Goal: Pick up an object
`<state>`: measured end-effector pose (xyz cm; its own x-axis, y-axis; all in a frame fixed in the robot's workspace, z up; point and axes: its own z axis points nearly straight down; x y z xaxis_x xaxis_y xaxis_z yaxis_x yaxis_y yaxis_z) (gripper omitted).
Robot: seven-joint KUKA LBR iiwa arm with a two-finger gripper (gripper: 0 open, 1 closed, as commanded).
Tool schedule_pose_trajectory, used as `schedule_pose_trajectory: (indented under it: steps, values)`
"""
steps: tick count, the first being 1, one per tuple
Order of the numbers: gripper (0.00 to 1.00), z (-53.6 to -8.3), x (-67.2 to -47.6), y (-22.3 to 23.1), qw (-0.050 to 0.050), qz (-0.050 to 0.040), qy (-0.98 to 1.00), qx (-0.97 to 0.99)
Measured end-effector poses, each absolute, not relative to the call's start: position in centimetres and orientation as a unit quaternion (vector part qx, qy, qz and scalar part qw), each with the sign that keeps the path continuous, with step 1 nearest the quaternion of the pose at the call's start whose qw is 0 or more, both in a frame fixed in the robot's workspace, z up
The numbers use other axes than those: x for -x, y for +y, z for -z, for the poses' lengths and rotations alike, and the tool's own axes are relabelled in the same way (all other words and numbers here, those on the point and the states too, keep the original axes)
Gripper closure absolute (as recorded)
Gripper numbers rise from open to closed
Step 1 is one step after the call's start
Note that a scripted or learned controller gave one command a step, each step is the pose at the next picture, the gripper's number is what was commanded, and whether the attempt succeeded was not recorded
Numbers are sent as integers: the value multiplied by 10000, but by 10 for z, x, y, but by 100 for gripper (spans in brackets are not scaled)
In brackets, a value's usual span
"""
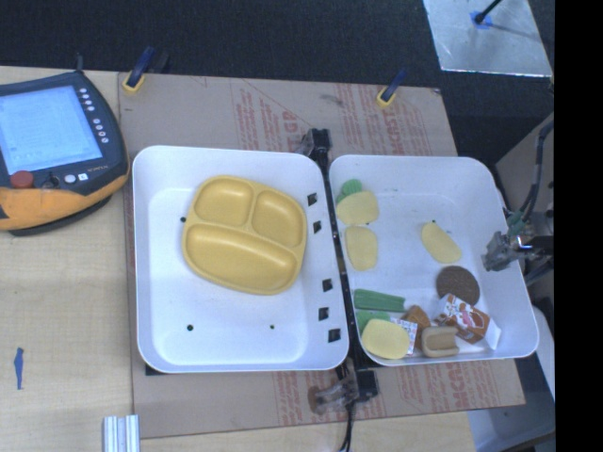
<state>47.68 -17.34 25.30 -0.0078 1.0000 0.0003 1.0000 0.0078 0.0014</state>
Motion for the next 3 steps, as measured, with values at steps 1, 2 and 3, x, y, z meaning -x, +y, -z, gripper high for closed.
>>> schedule_pose_trajectory:
  steps: [1, 2, 3]
  values:
    - [100, -246, -488, -186, 9, 7, 7084, -7058]
    - [100, -259, -494, -177, 4, 0, 7090, -7052]
    - [100, -280, -564, -136, 16, -15, 7108, -7034]
